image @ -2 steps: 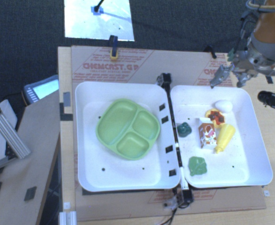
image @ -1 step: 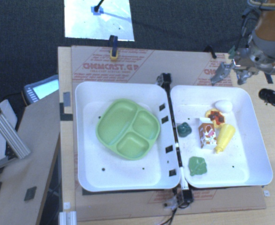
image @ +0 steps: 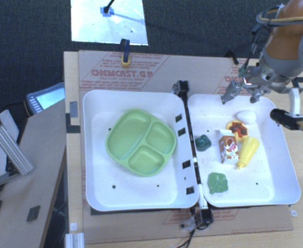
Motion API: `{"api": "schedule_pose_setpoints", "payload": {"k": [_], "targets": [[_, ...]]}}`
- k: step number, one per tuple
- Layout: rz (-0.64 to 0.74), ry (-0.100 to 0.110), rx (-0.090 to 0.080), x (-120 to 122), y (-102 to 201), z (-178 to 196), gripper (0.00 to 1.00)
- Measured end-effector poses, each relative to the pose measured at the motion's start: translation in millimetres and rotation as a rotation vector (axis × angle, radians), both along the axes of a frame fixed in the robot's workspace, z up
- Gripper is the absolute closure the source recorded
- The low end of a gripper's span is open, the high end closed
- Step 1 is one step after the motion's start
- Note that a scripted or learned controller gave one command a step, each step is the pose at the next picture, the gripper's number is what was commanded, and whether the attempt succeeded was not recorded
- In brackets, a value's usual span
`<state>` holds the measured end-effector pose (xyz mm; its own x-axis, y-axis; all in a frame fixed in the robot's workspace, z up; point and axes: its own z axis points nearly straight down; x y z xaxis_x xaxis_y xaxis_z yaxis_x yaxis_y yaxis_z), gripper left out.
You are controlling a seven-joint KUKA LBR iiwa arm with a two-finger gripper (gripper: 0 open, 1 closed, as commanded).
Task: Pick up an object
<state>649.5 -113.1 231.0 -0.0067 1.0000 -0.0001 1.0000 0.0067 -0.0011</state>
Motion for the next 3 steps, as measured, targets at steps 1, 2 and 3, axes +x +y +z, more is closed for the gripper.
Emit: {"api": "schedule_pose_setpoints", "payload": {"k": [1, 2, 3], "targets": [[0.0, 0.0, 0.0, -0.4, 10.4, -49.8, 0.0], [-0.004, 0.002, 0.0, -2.6, 11.4, -112.7, 0.0], [-0.003, -0.005, -0.001, -0.5, 10.9, -97.9, 1.0]]}}
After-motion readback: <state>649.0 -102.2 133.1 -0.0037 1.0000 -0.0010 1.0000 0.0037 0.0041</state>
